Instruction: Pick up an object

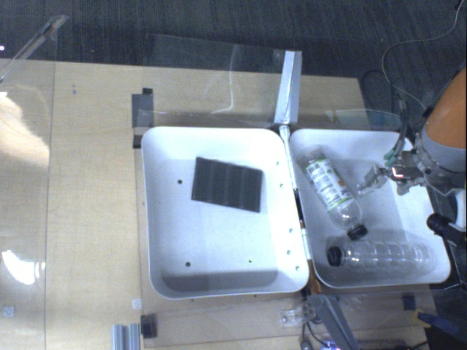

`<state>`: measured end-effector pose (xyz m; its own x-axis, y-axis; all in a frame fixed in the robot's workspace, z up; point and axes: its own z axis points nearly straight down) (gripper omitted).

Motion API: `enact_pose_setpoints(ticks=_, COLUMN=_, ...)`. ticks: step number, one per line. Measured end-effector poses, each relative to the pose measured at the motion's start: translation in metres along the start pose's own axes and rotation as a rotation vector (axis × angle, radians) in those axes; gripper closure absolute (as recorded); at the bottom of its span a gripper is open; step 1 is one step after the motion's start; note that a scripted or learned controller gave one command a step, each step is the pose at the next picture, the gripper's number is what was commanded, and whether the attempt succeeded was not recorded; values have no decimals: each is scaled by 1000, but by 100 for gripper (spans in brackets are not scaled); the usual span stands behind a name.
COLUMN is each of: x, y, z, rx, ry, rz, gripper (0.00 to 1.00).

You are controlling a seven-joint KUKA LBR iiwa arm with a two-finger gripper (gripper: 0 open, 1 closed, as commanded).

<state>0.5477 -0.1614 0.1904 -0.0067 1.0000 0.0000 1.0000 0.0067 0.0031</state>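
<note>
Bins sit side by side under me on the bench. My claw hangs over the right bin, toward its three o'clock side, and I cannot tell how it stands. A clear bottle with a printed label lies slanted near that bin's middle, its black cap toward five o'clock, just beside my claw at nine o'clock. A second clear bottle lies along the six o'clock wall, black cap pointing to nine. In the left bin, a dark flat rectangle rests toward twelve o'clock.
</note>
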Motion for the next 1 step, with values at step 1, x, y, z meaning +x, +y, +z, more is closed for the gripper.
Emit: enact_pose_setpoints(ticks=1, x=0, y=0, z=0, rx=0, ry=0, rz=0, gripper=0)
